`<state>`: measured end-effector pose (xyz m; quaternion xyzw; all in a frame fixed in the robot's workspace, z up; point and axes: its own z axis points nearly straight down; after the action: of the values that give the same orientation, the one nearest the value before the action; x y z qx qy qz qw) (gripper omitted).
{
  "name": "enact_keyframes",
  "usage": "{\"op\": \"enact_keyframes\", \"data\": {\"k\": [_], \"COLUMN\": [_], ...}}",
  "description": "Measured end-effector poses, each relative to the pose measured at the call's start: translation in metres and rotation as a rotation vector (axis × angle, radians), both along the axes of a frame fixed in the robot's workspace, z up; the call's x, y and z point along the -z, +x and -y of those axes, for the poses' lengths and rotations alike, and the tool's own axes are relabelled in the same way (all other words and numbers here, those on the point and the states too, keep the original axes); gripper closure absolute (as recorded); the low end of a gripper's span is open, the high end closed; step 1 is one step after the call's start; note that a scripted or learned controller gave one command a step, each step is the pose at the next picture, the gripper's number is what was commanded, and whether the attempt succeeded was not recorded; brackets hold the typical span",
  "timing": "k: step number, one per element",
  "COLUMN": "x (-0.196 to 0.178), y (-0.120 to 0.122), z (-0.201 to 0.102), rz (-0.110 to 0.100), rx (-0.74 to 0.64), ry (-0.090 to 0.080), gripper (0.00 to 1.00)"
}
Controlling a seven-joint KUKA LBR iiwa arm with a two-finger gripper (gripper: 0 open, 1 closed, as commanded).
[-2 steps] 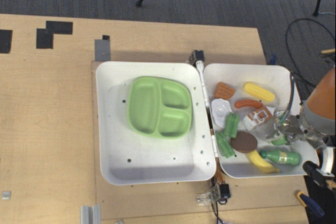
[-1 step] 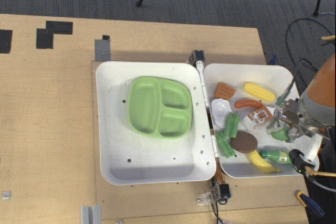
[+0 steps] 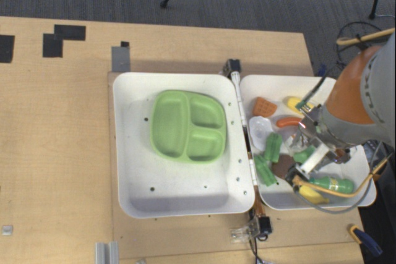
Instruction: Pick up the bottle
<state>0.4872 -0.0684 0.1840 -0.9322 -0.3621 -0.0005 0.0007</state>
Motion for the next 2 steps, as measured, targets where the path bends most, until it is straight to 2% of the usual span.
{"op": "enact_keyframes", "data": {"k": [1,2], "x": [-0.043,-0.001], "y": [0.000,-0.001], "z": [-0.055,-0.106], "rz": [-0.001,-0.004], "rx": [0.404,0.516], "ry": [0.000,0.000], "gripper": [1.00,1.00]}}
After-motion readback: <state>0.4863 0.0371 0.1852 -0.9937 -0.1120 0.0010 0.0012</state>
